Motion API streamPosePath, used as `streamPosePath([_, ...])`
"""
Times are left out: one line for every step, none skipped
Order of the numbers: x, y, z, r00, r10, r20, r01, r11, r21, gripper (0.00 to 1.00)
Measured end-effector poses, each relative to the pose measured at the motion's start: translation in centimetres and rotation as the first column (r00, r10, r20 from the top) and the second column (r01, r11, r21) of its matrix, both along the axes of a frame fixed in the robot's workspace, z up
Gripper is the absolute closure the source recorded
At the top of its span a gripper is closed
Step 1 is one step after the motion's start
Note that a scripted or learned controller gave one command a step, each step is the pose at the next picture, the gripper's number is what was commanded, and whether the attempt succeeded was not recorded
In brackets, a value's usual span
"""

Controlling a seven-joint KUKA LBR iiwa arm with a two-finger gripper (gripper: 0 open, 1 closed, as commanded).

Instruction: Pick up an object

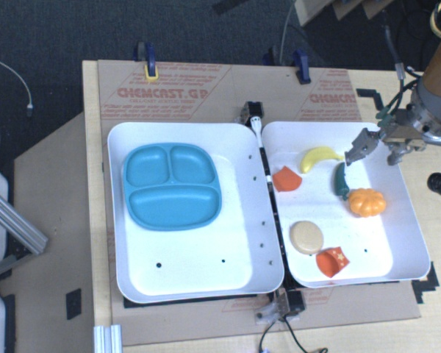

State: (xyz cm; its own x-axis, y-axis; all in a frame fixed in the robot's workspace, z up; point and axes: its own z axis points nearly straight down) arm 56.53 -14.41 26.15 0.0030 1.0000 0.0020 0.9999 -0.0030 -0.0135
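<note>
Objects for picking lie in the right bin [411,219]: a yellow banana [319,157] near its upper middle; an orange-red wedge-shaped piece [287,179] just beside the bin's left wall; a dark teal elongated item [342,181], too small to identify; an orange pumpkin-like toy [367,202] touching the teal item's lower end; a beige round disc [306,237] lower down; a red block [332,262] with a small pale mark on it, unreadable, just beside the disc and near the bin's front wall; the pincer [354,150] hangs over the upper right part of this bin, just above the teal item and right of the banana, with nothing visibly between its fingers, and I cannot tell whether they are spread or closed; the arm [431,101] behind it is cut off by the right edge, cables looping round the wrist; the left bin [235,197] bears a blue three-compartment plate [173,186] in its upper left part; both bins sit on a brown board [103,123] on the desk, printed in red with "CHEMCAST", the letters after it hard to read, and the same word on the right largely hidden by the bin and cut short; two blue clamps [148,56] grip the board's far edge; a black fitting [253,113] sits between the bins at the top
</note>
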Motion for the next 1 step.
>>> streamPosePath([0.22,0.05,0.73,1.000,0.003,0.013,-0.003,1.000,-0.002,0.00])
